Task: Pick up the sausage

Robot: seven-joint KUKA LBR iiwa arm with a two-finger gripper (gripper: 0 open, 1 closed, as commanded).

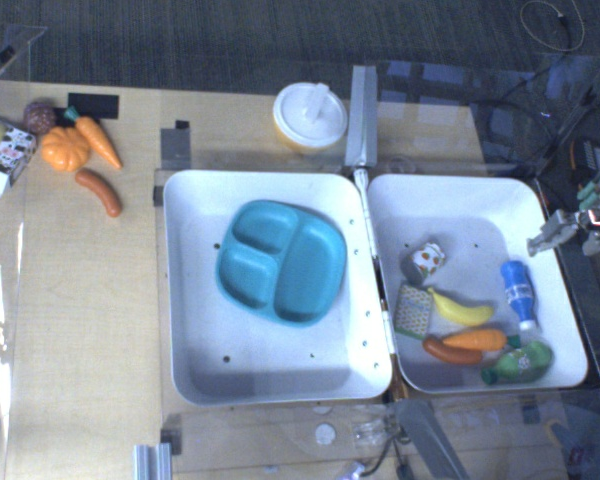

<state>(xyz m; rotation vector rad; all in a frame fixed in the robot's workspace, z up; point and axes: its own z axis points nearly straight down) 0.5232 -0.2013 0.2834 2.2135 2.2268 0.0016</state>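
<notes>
While print unreadable, sausage (pixel 452 351) touches carrot (pixel 473 340).

Soft, even overhead light, faint shadows, mild blur, glare on left bench (pixel 0 298).

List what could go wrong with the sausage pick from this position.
1. The sausage lies pressed under the carrot, near the banana and green toy; the fingers could catch a neighbour instead.
2. It sits close to the right bin's front wall, leaving little room for a finger on that side.
3. A second sausage lies on the bench left of the bins, so the wrong one could be targeted.
</notes>
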